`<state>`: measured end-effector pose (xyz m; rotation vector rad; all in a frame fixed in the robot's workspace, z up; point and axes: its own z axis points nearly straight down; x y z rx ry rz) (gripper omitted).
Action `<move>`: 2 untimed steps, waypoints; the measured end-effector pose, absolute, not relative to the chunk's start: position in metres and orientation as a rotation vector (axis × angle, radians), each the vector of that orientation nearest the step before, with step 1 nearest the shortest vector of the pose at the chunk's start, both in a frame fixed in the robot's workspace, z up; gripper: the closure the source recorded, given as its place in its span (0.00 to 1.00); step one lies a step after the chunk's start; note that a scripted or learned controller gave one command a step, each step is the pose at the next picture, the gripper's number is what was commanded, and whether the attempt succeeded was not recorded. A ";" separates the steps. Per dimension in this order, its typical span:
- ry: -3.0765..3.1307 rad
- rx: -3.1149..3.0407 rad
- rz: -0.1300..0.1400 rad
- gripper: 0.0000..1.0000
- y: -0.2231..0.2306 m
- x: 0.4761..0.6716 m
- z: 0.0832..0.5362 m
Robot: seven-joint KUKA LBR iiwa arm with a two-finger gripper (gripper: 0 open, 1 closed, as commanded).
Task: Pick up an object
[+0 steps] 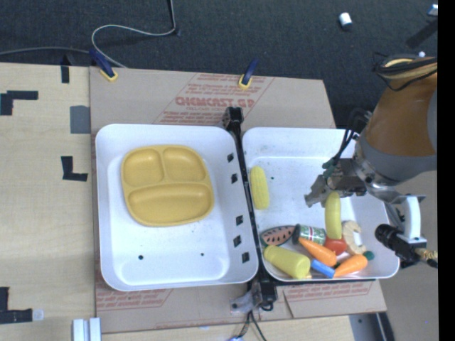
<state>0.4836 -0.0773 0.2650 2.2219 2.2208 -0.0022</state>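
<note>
The gripper [330, 190] hangs over a yellow banana [333, 216]; whether it grips, I cannot tell. Below lie two carrots [316, 249]; left, one corn cob [259, 187] near the right bin's [298, 144] open floor.

This looks like a robotics lab or test cell, not a home or kitchen; the landmark is the black divider clamp [232, 116] where the two white bins [106, 212] meet; under the bins lies a sheet of printed cardboard [213, 98], held by yellow-and-blue clips [248, 77] just behind the clamp and further to its left; beyond that, dark carpet [284, 20] with a loose cable [135, 30] trailing across it; left of the clamp, a pale bench top [35, 204] bears black tape marks [70, 168]; right of it stands the grey and orange industrial arm [402, 119]; the food in the bins looks like plastic toys [313, 251].
</note>
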 end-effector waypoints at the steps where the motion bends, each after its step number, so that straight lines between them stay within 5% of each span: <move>1: 2.220 2.223 -0.003 1.00 -0.131 0.483 0.255; 2: 2.221 2.222 -0.003 0.00 -0.130 0.483 0.255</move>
